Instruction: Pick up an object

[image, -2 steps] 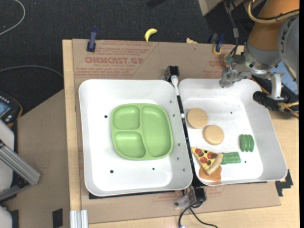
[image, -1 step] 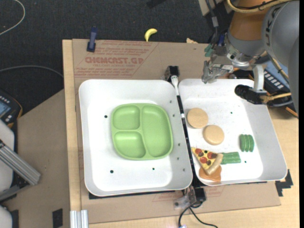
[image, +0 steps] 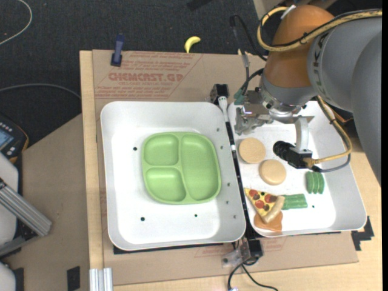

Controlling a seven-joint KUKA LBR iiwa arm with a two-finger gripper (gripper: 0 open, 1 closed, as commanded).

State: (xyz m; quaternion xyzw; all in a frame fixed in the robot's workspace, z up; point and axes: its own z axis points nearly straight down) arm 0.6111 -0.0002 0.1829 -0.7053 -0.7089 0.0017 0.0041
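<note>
Site, as I see it from my console: robotics lab, test bench. Evidence:
- grey-and-orange industrial arm (image: 339, 47)
- left bin (image: 115, 162) and right bin (image: 345, 205), both white, on a printed cardboard sheet (image: 145, 77)
- blue clamp (image: 117, 50) on the sheet's far edge
- loose cable (image: 18, 8) across dark carpet (image: 91, 11)
- aluminium rail (image: 24, 214) (lower left)
- toy pizza slice (image: 265, 200) in the right bin

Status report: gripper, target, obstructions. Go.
Gripper over right bin, left side. Nearest thing: tan cookie, lying flat just beside it. Second cookie and pizza slice lie apart, nothing on top.
</note>
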